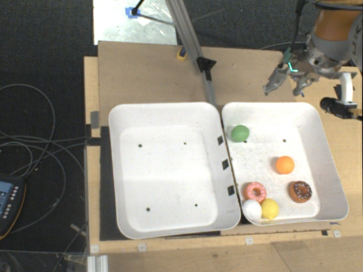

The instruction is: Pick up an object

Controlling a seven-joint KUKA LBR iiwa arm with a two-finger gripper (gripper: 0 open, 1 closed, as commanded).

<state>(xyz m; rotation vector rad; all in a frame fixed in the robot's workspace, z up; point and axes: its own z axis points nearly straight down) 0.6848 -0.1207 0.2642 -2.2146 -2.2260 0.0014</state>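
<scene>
My end effector point(286, 84) hangs over the far right part of the surface point(147, 75), just past the far edge of the right bin point(332, 169); its two fingers are spread apart with a clear gap, and nothing is between them; it touches nothing I can see. All the things to pick up lie in the right bin, nearer the front edge of the surface than my end effector. The closest one is the green ball point(240, 132), near the bin's far left corner. I count one green ball, one orange ball point(285, 165), one pink donut point(255, 191), one brown donut point(300, 191), one white ball point(252, 209) and one yellow ball point(270, 209); six things in all. The white and yellow balls touch each other at the bin's front edge; the pink donut sits just behind them. There are two bins; the left bin point(122, 169) is beside the right one.
</scene>
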